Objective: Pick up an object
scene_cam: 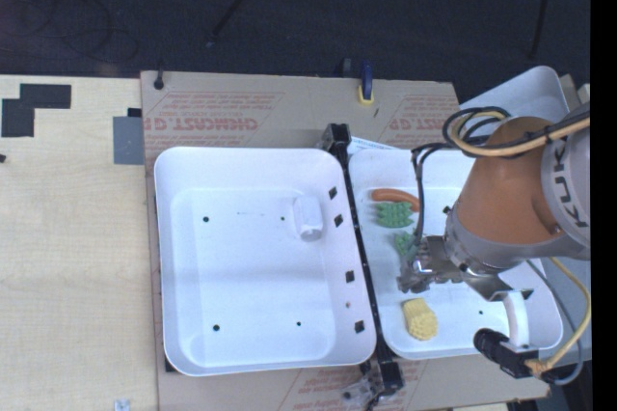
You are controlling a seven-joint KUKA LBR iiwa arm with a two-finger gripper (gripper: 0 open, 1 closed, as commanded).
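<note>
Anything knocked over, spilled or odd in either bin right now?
Nothing looks spilled or damaged. The left bin holds one pale cup lying on its side near the divider. In the right bin, the orange piece, green pieces and yellow corn lie apart, beside the pincer.
</note>
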